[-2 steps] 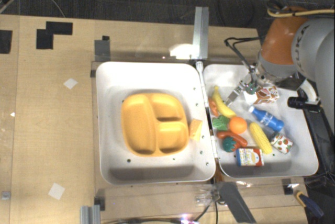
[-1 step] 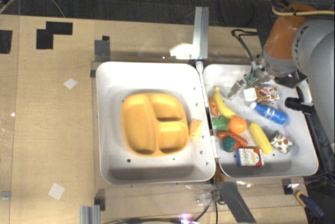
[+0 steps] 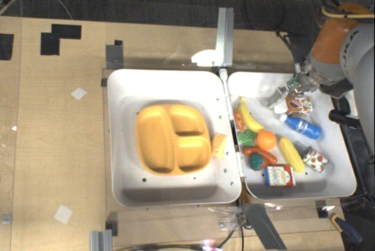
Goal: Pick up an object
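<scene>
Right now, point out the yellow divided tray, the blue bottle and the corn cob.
Yellow plastic divided tray (image 3: 173, 139): camera view, centre ridge between compartments.
Blue plastic bottle (image 3: 306, 127): camera view, mid body.
Yellow corn cob (image 3: 291, 153): camera view, middle of the cob.

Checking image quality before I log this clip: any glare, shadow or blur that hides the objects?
Camera view: even lighting; soft shadow along the left bin inner walls; mild glare on the right bin floor; small toys slightly soft yet distinguishable; the gripper is blurry against clutter.
</scene>
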Robot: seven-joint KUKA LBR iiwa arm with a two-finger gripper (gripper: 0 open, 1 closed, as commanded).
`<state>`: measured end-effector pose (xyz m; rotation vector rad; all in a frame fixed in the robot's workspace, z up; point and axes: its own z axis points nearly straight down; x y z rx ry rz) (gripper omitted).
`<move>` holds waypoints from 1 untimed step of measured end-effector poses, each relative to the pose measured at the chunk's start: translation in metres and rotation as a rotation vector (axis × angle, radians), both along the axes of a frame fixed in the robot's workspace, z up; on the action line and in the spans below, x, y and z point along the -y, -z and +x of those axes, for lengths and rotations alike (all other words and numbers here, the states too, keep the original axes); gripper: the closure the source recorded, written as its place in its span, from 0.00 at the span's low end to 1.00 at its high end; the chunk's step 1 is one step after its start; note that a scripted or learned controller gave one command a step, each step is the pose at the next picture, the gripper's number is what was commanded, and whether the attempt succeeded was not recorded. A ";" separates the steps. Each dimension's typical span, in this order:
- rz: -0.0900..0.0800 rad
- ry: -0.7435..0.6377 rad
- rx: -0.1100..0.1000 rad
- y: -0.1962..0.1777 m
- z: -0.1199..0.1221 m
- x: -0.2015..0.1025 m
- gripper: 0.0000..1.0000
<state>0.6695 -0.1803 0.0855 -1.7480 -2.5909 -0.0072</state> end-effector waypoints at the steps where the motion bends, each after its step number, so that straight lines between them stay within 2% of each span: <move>1: -0.015 -0.006 0.023 -0.016 0.005 0.004 1.00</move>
